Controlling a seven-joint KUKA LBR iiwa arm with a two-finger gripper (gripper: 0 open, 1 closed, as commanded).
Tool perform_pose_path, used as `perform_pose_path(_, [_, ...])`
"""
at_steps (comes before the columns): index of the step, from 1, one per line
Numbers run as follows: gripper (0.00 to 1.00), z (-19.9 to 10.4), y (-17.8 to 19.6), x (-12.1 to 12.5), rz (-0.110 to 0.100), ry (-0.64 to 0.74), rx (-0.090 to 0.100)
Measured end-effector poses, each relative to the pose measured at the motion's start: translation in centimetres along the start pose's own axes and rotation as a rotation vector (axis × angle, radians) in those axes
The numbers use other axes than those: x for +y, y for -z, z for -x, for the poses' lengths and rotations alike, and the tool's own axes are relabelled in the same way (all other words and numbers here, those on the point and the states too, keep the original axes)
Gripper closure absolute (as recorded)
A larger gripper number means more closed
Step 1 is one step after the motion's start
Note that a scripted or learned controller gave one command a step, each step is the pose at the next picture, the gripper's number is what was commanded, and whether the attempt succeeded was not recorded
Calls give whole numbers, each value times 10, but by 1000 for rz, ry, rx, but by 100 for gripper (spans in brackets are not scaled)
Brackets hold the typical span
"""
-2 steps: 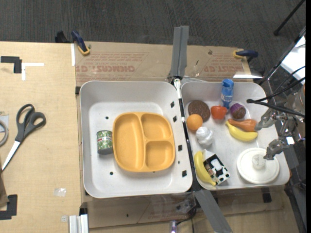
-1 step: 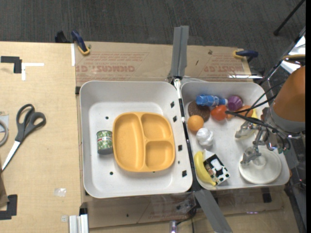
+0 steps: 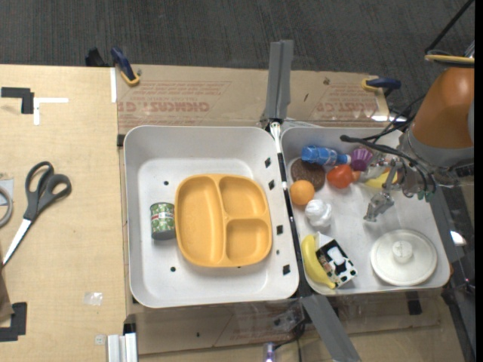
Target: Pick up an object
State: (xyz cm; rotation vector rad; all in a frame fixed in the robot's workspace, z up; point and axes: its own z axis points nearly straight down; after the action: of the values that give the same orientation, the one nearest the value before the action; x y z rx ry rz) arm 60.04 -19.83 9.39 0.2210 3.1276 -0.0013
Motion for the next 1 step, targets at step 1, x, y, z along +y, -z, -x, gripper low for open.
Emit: perform_pose_path(1, [0,16,-1,64,1,-81,1])
